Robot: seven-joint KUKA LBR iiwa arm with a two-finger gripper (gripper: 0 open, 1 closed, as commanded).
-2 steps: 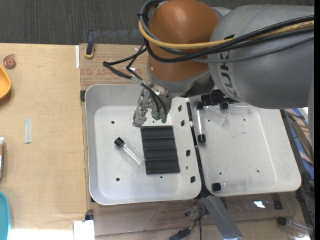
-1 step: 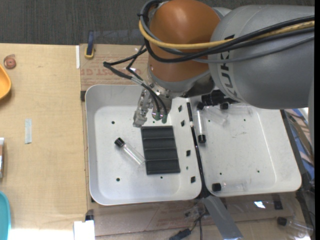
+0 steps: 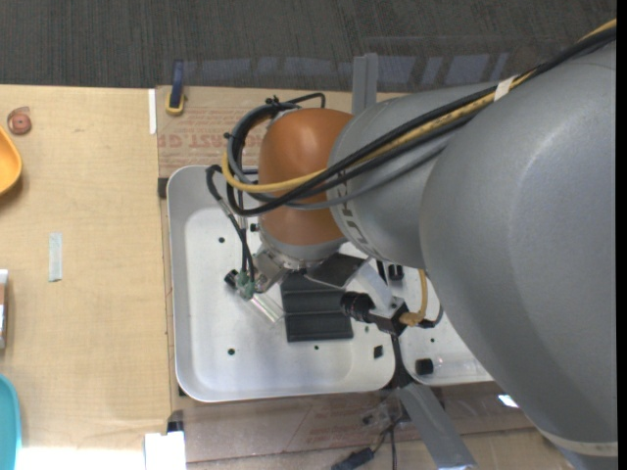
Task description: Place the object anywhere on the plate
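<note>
My gripper [image 3: 294, 306] hangs low over the middle of the left white bin [image 3: 201, 360]. Its black body sits just under the arm's orange band [image 3: 299, 179]. A small green and clear piece [image 3: 245, 284] shows at the gripper's left edge, close to the bin floor; I cannot tell whether it is an object or part of the tool. The wide grey arm [image 3: 509, 233] covers the right bin and most of the view's right half. Anything lying under the arm is hidden.
Left of the bin lies a bare wooden benchtop [image 3: 88, 262]. It bears a small grey strip [image 3: 55, 258], a reddish disc [image 3: 18, 120], an orange thing [image 3: 6, 164] at the left edge and a blue thing [image 3: 5, 424] at bottom left. Black and yellow cables [image 3: 235, 179] loop beside the orange band.
</note>
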